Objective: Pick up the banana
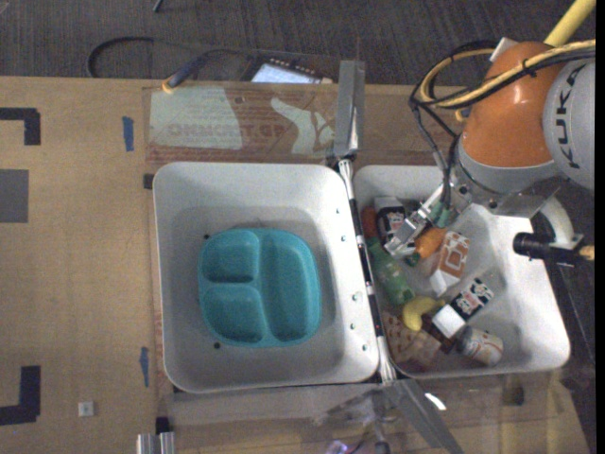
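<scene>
Banana (417,310) not picked yet, lying in the right bin (539,348) among clutter, just left of the dark bottle (461,312). Hand (405,237) hovers above-left of that bottle; can't tell whether it's apart or together.

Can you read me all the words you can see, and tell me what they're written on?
"KUKA": on the grey arm, partly cut off at the edge.
Pale lettering on the cardboard sheet behind the left bin: too faded to read.
Labels on the bottle and packets in the right bin: too small and blurred.
</scene>
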Action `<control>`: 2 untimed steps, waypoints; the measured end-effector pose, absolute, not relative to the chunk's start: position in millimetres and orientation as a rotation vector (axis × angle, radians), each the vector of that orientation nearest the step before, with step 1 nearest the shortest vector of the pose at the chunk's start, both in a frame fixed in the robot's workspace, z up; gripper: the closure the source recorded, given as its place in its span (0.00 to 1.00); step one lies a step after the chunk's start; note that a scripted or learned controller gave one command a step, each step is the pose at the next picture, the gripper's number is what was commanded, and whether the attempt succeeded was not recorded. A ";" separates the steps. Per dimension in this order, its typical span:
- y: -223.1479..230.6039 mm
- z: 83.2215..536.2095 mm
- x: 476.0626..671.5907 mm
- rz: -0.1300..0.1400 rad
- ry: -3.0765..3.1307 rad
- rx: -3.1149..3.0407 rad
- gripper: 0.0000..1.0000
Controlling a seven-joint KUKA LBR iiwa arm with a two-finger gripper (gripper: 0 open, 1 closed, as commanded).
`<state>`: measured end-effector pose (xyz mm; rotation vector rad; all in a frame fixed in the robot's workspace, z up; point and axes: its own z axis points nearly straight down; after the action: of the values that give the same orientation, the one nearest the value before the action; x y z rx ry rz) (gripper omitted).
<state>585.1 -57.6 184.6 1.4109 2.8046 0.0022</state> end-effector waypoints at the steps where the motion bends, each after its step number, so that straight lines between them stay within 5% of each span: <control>1: -120.8 117.1 513.5 0.005 2.954 1.028 0.00; 2: -92.4 206.5 564.7 0.003 3.013 0.884 0.00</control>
<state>564.7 -92.4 206.5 0.8840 3.0125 0.0026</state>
